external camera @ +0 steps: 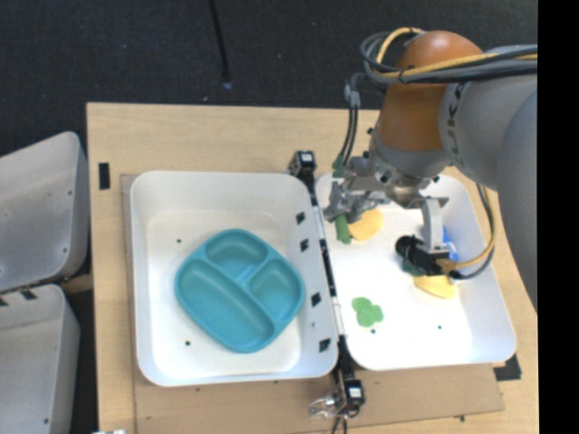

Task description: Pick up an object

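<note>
While the arm (434,98) reaches in from three o'clock and hangs over the upper half of the right bin (470,333), its jaws (348,208) hover near that bin's ten o'clock corner, just beside the divider that separates it from the left bin (149,242). Whether they stand open or closed cannot be told; the wrist housing covers most of them, and nothing can be seen held between them.

A short green piece (344,231) lies directly below the jaws, at about six o'clock from them and very close, its long axis running roughly twelve to six. Touching it on its three o'clock side is a yellow object (366,227), partly hidden under the wrist. These two are the nearest candidates, and a straight descent looks like the move that would reach them.

Farther off, a second yellow piece (434,286) rests at about four o'clock from the jaws, beside a black part of the tool. A green leafy item (366,311) lies well apart at roughly five o'clock. In the left bin, a blue divided plate (237,287) sits alone, far off at eight o'clock.
</note>
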### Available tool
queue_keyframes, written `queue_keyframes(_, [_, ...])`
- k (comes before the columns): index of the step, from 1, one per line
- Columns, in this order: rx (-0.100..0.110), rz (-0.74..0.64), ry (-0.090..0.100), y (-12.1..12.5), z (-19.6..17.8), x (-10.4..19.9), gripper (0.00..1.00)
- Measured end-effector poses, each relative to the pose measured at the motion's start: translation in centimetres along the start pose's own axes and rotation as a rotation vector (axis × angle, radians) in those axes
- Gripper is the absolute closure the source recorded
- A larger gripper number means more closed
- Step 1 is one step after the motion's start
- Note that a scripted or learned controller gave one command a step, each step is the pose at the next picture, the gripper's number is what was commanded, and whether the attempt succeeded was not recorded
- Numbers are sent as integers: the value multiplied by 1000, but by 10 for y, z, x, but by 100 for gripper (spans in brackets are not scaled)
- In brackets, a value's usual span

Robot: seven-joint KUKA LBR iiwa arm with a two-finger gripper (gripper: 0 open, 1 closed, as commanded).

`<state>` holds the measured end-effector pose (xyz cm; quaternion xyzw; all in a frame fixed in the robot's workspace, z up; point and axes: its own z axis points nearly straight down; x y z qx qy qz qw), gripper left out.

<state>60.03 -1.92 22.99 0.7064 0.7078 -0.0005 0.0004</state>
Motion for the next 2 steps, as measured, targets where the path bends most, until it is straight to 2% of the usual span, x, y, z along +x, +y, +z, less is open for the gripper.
queue_keyframes(2, [1, 1, 1, -21, 0, 95, 100])
